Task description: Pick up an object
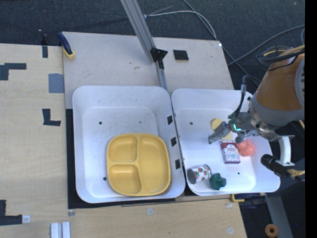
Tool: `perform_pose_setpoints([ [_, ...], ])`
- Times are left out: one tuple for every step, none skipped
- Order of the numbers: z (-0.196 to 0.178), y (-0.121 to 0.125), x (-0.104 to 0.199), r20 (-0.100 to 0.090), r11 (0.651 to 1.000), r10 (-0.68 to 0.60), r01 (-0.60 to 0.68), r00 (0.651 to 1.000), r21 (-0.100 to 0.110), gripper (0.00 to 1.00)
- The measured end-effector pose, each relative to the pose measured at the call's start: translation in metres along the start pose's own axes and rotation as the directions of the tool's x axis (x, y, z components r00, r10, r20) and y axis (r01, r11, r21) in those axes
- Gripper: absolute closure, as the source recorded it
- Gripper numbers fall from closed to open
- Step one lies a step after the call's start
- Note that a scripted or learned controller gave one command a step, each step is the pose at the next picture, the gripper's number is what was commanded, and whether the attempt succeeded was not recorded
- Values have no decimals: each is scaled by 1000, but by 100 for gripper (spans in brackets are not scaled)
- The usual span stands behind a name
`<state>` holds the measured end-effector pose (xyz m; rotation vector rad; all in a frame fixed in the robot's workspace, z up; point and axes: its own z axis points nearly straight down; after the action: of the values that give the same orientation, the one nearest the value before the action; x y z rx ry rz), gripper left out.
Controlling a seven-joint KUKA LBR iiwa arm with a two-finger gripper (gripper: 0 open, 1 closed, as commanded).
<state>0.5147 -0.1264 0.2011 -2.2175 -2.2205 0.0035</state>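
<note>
My gripper (223, 128) hangs low over the right bin (198, 103), near its middle, and stands open. One grey finger (215, 136) points down-left. A small yellow object (216, 123) lies right by the fingertips; I cannot tell whether it is touched. A red and white box (230, 151) lies just below the gripper, and a pink-red object (246, 148) sits beside it on the right. A small printed cup (199, 173) lies on its side near the bin's front edge, next to a dark green object (217, 181).
The left bin (89, 103) holds a yellow divided plate (138, 163) in its front half. A metal pole (141, 24) slants in from the top to the gap between the bins. The arm's grey and orange body (280, 93) overhangs the right bin's right side.
</note>
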Motion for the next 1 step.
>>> perform_pose_setpoints([
  [-1, 0, 0, 0, 1000, 0, 0, 1000, -2, 0],
])
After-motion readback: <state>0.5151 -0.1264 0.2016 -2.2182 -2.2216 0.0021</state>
